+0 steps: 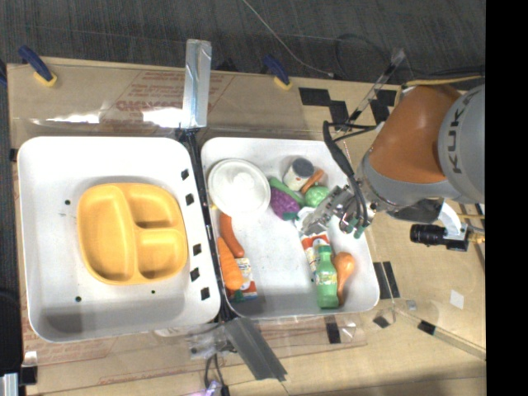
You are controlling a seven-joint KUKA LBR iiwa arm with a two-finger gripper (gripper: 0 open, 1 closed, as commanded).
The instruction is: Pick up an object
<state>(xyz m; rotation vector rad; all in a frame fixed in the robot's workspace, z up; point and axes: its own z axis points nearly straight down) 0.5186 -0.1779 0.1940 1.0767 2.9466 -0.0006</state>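
Over the right bin [247, 291] the end effector [334, 213] sits low among the clutter, near the bin's right side. The green bottle [326, 275] with its red and white label lies just below it, pointing toward the near rim, with an orange, pear-shaped piece [344, 265] touching its right side. Up and to the left of the end effector lie a purple bunch of grapes [285, 200] and a green and orange toy vegetable [313, 195], both just beside the metal parts. A small jar with a dark lid [299, 172] rests behind them, near the far wall of the bin. A white bowl [238, 186] stands in the bin's far left corner. A carrot [229, 250] lies along the left wall, with a small carton [245, 285] touching its lower end.

How far the end effector is open cannot be told; its parts merge with cables and objects beneath, and nothing is clearly seen held in it. The grey arm with its orange band [408, 134] enters from the right, above the bin's right rim.

The left bin [41, 180] holds a yellow divided tray [132, 231], sitting flat near its centre. Both bins rest side by side on a cardboard-covered tabletop [247, 89] marked with black tape. Two blue clamps [37, 66] grip its far edge. A thin cable [272, 31] runs across the dark carpet [99, 11] beyond.
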